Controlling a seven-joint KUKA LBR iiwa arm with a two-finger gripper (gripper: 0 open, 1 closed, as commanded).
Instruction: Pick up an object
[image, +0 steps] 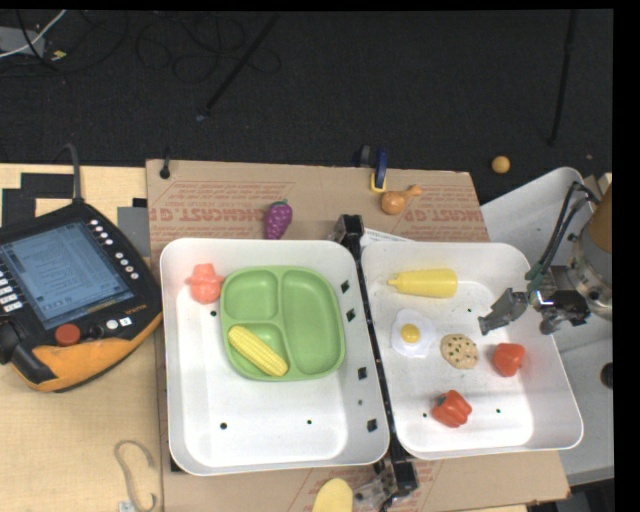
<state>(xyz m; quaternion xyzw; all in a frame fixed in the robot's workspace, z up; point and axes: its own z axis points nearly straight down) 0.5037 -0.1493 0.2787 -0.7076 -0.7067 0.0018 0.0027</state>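
Note:
My gripper (524, 318) hovers over the right side of the right bin (555, 425), open, with nothing between its fingers. Just below it lies a red tomato-like piece (508, 359). A cookie (459, 350) and a fried egg (410, 333) lie to its left. At the bin's back rests a yellow bottle (423, 284), and a red pepper (451, 408) lies near the front. The left bin (260, 440) holds a green divided plate (300, 310) with a corn cob (257, 350) on it, and a pink piece (204, 284) beside the plate.
Behind the bins, a purple grape bunch (278, 218) and an orange gourd-like toy (398, 200) lie on cardboard. A yellow lemon (333, 495) sits at the front edge. A teach pendant (70, 290) rests at the far left. An orange ball (500, 164) lies on the floor.

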